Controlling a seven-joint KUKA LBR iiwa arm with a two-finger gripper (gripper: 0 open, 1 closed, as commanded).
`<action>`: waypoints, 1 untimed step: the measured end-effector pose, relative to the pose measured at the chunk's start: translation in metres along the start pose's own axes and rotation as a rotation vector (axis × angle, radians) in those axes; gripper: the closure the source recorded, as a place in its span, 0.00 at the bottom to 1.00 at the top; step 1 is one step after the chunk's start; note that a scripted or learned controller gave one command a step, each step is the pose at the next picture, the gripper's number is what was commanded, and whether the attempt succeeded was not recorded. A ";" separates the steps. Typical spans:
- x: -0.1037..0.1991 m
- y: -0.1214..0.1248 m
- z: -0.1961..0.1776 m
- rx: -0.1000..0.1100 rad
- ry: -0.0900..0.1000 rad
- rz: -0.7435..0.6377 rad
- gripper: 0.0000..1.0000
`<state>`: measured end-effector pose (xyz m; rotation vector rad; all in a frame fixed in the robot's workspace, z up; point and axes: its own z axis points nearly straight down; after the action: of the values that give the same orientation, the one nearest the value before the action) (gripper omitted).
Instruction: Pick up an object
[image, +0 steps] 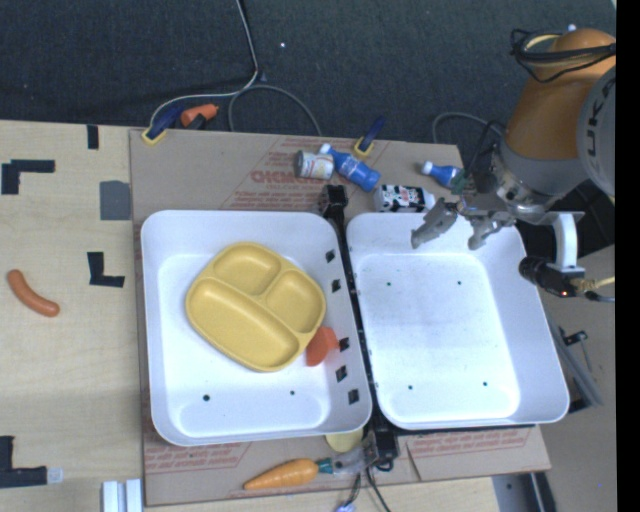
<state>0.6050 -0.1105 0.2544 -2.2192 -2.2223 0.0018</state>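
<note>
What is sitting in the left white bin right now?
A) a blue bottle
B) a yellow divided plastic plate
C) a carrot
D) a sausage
B: the yellow divided plastic plate lies inside the left white bin, with a small orange-red piece touching its right edge.

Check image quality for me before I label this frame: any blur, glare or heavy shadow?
Camera view: the gripper looks slightly soft; the yellow plate and left bin are sharp; lighting is even, with faint shadows and no strong glare on the right bin.
</note>
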 end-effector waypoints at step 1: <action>0.018 -0.009 0.173 0.005 0.000 -0.001 0.00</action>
<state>0.5956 -0.0930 0.0811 -2.2158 -2.2214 0.0074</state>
